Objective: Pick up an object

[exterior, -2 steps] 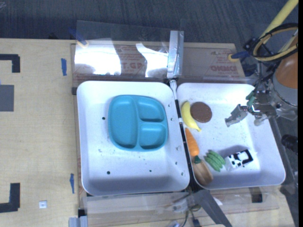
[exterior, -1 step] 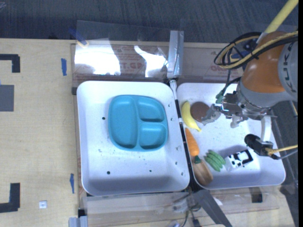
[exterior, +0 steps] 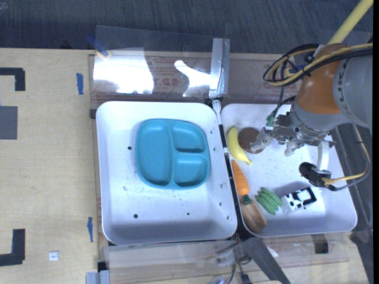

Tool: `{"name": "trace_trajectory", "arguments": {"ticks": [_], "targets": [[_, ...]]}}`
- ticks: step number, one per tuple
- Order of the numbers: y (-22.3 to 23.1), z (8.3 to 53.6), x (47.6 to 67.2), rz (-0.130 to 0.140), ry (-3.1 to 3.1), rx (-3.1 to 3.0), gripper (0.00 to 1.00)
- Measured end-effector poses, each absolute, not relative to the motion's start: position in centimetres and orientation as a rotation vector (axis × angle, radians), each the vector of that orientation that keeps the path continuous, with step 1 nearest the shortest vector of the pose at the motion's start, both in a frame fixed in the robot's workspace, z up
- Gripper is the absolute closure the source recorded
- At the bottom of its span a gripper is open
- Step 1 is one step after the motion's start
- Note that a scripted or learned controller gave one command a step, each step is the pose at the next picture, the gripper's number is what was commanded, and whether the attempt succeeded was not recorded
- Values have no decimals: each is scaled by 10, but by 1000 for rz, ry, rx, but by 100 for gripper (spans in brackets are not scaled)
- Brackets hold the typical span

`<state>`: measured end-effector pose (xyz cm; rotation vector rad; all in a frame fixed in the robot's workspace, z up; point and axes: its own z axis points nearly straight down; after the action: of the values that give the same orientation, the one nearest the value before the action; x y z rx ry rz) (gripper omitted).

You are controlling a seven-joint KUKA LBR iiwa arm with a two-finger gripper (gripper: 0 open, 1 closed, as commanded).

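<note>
Camera view: the hand (exterior: pixel 262 139), fingers' state indeterminate, hangs low in the right bin (exterior: pixel 340 215) over a brown round object (exterior: pixel 249 138), apparently positioned to grasp, with the banana (exterior: pixel 235 147) just left, the carrot (exterior: pixel 240 179) below, the green vegetable (exterior: pixel 268 200) beyond, and the blue tray (exterior: pixel 173 152) in the left bin (exterior: pixel 112 188).

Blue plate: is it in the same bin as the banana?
No, the blue plate lies in the left bin, while the banana lies in the right bin.
</note>
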<state>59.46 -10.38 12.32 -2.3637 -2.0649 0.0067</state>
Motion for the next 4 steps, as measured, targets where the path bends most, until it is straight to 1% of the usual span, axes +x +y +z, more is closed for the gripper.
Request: {"name": "trace_trajectory", "arguments": {"ticks": [1,2,3,4], "targets": [[-93,92,623,-12,-2075,-2369,0],[-90,188,617,-7,-2358,-2086,0],[-110,93,633,-13,-2373,-2079,0],[-97,94,640,-12,-2376,-2074,0]]}}
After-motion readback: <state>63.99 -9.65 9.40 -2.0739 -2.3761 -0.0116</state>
